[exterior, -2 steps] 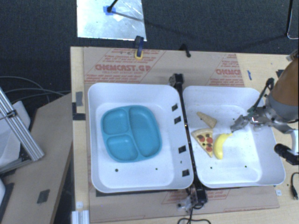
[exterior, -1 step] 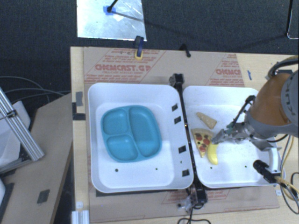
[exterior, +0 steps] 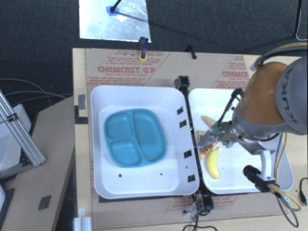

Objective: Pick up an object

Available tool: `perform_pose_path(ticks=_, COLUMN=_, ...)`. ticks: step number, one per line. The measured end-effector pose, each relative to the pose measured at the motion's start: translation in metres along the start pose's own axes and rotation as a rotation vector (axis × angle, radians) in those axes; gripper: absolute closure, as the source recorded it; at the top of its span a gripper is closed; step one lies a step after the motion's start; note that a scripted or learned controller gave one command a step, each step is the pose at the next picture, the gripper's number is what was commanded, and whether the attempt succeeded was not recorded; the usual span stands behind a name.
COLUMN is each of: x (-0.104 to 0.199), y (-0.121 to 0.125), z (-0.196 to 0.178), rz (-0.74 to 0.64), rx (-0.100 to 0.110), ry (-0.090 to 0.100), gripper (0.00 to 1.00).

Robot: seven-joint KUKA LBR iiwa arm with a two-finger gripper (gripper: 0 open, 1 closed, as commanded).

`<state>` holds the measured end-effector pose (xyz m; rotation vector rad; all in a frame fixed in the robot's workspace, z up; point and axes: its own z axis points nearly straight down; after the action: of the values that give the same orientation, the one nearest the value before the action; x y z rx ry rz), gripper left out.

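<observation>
Dark carpet floor (exterior: 38,32) lies beyond and left of the pincer (exterior: 208,139), under a shiny metal sheet (exterior: 115,13). Cardboard (exterior: 130,69) covers the counter (exterior: 79,71); an aluminium frame (exterior: 19,134) stands far left.

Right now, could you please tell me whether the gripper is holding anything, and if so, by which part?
It cannot be told. The gripper sits low in the right bin, just above the banana, but the view is too small to show anything held.

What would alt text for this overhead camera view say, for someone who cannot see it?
A grey robot arm with an orange band reaches into the right white bin, its gripper just above a yellow banana. The left white bin holds a blue three-compartment plastic tray.
</observation>
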<state>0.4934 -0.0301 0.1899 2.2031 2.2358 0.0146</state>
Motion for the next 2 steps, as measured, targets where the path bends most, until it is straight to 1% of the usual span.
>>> perform_pose_path(ticks=1, x=-0.007, y=0.001, z=-0.005, rz=0.009, rx=0.003, ry=-0.004, gripper=1.0)
perform_pose_path(ticks=2, x=-0.007, y=0.002, z=-0.016, rz=0.006, rx=0.0, ry=-0.004, gripper=1.0)
